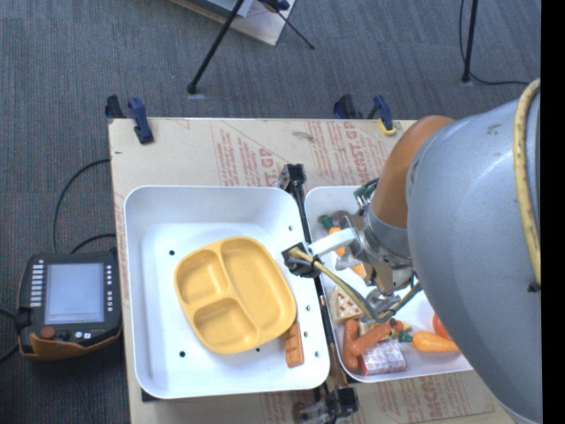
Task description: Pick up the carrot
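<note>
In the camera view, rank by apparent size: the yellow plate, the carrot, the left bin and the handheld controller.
1. left bin
2. yellow plate
3. handheld controller
4. carrot, partly hidden by the arm, but clearly smallest.

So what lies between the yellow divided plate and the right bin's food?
In the camera view, a small brown rectangular piece beside the yellow divided plastic plate, then the bins' adjoining white walls.

right bin [340, 203]: largely hidden under the arm [468, 246], far rim out of sight
gripper [381, 300]: finger state too small and cluttered to tell
carrot [434, 343]: just right of gripper, its right end covered by the arm
arm: cut off at the picture's right edge
</note>
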{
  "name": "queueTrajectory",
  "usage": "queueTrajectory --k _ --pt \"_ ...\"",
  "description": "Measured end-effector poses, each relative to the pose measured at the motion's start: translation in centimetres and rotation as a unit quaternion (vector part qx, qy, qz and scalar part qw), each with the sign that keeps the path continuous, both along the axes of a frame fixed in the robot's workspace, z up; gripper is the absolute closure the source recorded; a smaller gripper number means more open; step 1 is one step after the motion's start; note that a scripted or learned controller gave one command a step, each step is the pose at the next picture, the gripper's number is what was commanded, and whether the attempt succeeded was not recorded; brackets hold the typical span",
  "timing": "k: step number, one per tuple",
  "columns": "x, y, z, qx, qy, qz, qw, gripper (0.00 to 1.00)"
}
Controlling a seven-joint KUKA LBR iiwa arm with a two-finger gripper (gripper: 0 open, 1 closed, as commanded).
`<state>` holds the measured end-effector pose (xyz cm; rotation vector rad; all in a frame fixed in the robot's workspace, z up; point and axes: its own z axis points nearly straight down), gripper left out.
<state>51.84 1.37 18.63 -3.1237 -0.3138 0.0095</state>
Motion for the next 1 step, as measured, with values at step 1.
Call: queueTrajectory --k 1 --pt "0.01 0.09 0.01 0.0001 0.0 0.001 1.0 0.0"
